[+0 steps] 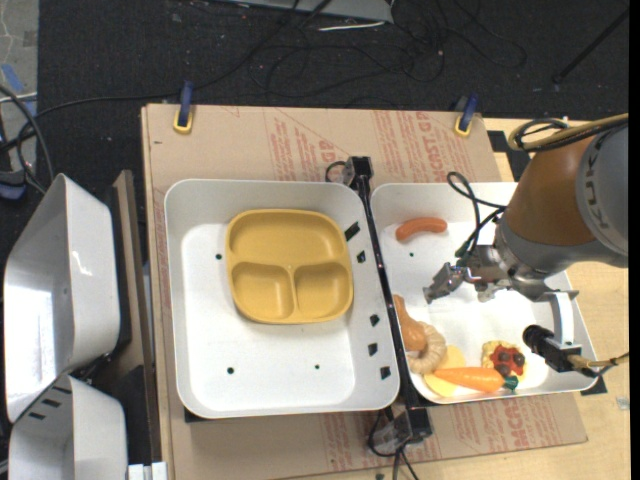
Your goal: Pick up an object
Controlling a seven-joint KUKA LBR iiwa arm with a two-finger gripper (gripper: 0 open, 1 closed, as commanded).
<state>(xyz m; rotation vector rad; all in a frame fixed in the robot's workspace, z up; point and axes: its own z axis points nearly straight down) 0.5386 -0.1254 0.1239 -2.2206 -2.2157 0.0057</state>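
Carrot [468, 377]: orange, tapered, lying flat | fingers [447, 283]: state cannot tell

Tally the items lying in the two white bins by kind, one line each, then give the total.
Yellow divided plate, left bin: 1
Hot dog sausage, right bin: 1
Croissant-like pastry, right bin: 1
Carrot, right bin: 1
Small pizza-like piece with red and green toppings, right bin: 1
Pale yellow flat piece, partly hidden under the others: 1
Total: 6
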